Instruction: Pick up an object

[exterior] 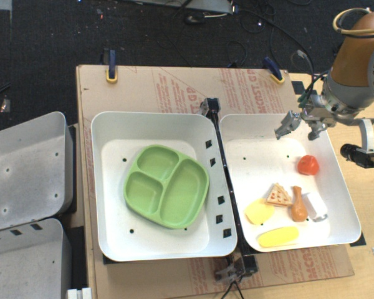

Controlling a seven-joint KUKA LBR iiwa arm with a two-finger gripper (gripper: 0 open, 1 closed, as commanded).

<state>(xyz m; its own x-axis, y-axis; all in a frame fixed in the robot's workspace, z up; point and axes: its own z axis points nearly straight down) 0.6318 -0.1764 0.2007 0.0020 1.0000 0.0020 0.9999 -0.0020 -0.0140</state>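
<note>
The claw [301, 125] hangs spread and empty above the right bin [255, 136], and a descent could slip off the round tomato [308, 165].

The green plate [167, 186] looked like smooth, slightly glossy plastic. Both white bins [106, 167] had a matt, smooth finish. The board [168, 86] beneath looked like rough brown cardboard with red print.
</note>
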